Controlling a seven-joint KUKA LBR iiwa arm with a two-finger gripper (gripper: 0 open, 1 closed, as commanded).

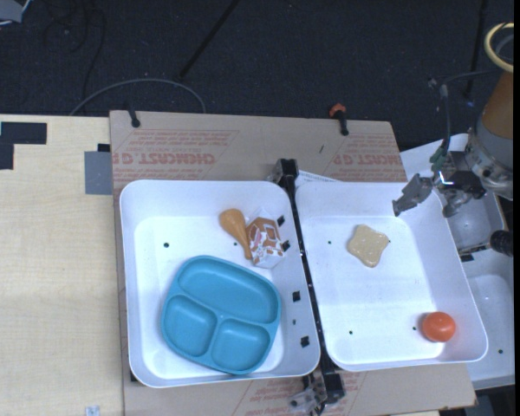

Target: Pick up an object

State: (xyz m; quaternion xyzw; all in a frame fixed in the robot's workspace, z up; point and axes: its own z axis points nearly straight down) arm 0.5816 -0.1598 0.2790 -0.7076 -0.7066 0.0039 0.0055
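Here the gripper (433,191) hovers over the right bin (390,349), fingers spread, holding nothing.
At its seven o'clock, the bread slice (368,246) lies flat: probably light, soft; pinch opposite edges.

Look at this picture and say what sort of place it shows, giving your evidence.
Probably a robotics lab test bench: two shallow white plastic bins clamped onto cardboard, toy items like a blue divided plastic plate, and a grey robot arm's end effector reaching in.
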